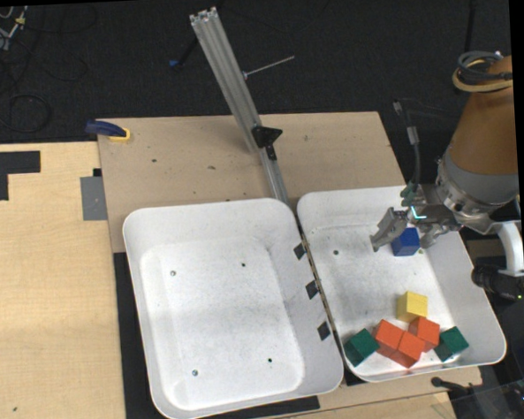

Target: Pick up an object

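Camera view, single fixed vantage above the bench.

Item: blue cube [406, 240]. Location: right bin [360, 214], upper part, well up from the block cluster at that bin's lower corner. It sits between the fingers of the gripper [409, 231], which close on it from left and right; whether it rests on the bin floor or is lifted clear cannot be told. Orientation: a cube, so no long axis; its faces lie slightly turned against the bin's walls.

Item: gripper. Grey, two fingers spread around the blue cube and clamped against its sides; a small teal light shows just above the cube. The arm [488, 137] enters from the right of the right bin, orange band above the grey wrist.

Item: right bin, contents other than the blue cube. A cluster at the lower corner: yellow cube [416, 305] uppermost; two orange blocks [405, 338] below it, touching each other; green block [361, 344] to the left of the orange; second green block [451, 342] to the right.

Item: left bin [216, 304]. White, shallow, lying just beside the right bin, joined along the shared edge by three black clips [311, 289].
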Available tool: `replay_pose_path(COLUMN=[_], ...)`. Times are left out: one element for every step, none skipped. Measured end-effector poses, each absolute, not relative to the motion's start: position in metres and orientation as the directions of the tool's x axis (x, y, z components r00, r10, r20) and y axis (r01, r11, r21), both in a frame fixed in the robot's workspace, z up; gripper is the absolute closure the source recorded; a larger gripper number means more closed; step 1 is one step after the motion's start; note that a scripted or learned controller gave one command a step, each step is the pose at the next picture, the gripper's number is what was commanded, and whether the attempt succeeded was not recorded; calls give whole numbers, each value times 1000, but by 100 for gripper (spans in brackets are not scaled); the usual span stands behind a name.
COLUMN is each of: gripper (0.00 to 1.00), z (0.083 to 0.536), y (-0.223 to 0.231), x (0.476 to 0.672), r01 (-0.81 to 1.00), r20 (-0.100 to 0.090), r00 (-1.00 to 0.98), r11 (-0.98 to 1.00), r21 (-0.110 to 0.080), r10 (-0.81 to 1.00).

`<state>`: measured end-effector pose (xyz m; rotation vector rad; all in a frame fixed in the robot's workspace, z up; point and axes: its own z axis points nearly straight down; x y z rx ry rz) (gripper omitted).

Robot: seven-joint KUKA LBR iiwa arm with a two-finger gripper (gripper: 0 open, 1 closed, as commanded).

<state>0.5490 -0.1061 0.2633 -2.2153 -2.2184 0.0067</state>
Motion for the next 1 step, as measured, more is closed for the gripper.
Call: replay_pose_path(gripper=[0], z=[265], y=[-108], x=[549], r01=[1000], r20=[1], r00=[3], r11=[-3], r21=[-3], r10=[1000])
